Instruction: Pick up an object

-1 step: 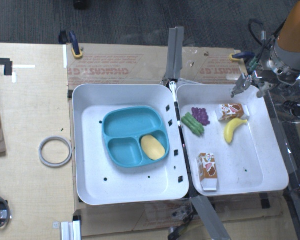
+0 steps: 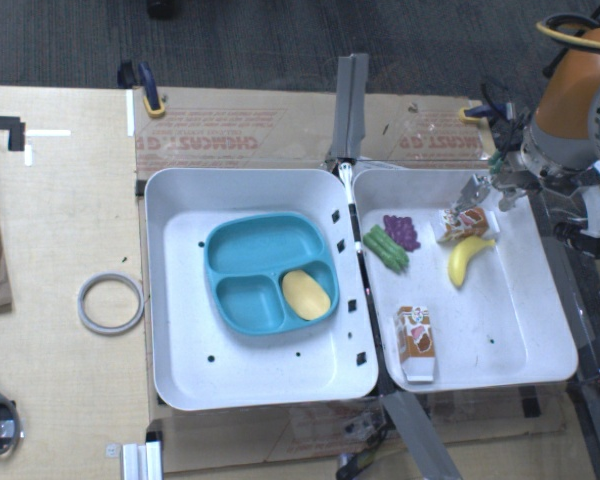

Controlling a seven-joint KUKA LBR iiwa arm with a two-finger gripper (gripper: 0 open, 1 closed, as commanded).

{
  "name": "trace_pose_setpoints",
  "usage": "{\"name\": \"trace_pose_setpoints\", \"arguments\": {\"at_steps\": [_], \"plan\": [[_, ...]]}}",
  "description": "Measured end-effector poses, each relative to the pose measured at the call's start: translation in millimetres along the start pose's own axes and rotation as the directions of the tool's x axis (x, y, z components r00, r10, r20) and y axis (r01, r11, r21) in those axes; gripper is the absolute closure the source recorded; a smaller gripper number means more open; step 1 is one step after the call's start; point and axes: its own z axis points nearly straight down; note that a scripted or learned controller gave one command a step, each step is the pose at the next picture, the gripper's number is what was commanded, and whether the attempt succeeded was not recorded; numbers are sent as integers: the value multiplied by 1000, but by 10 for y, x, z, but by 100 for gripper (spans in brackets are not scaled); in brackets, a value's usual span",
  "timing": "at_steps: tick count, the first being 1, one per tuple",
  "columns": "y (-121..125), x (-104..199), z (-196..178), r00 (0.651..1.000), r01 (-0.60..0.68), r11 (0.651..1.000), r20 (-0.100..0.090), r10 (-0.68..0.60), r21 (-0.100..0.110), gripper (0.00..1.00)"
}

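Currently the gripper (image 2: 472,196) hangs at the right bin's (image 2: 540,363) far edge, its grasp state indeterminate, just above an orange-and-white packet (image 2: 464,225); descend vertically over the packet, keeping clear of the adjacent banana (image 2: 466,258); verify capture before lifting.

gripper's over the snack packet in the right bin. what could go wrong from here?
1. The gripper sits above the snack packet, and the banana touches that packet's lower edge, so closing could catch or drag both.
2. The packet lies near the right bin's back wall, so the fingers may have little room.
3. The packet lies flat and may slip out.
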Motion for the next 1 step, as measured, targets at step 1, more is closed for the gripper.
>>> {"name": "trace_pose_setpoints", "arguments": {"at_steps": [1], "plan": [[5,202,-471,999,-44,999,0,44,-1,0]]}}
